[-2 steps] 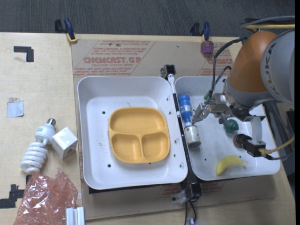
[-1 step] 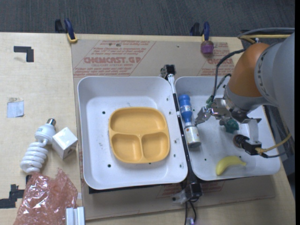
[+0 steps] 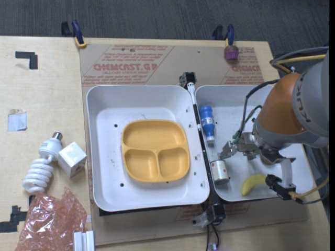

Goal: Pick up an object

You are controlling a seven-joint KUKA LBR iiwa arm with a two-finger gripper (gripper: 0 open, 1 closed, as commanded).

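Note:
The right bin (image 3: 230,95) holds a blue bottle (image 3: 207,121) lying along its left wall, a small silver can (image 3: 219,171) near the front left corner, and a yellow banana (image 3: 253,183) at the front. My gripper (image 3: 233,148) hangs over the middle of this bin, right of the bottle and above the can, pointing left. Nothing shows between its fingers, and the metal parts are too small to read clearly. The grey and orange arm covers the bin's right half.
The left bin (image 3: 99,140) carries a yellow three-compartment tray (image 3: 155,150). Off the bins at the left lie a spiral light bulb (image 3: 43,163), a white cube (image 3: 72,158) and a crumpled reddish bag (image 3: 49,221). A purple object (image 3: 231,52) sits on the board behind the right bin.

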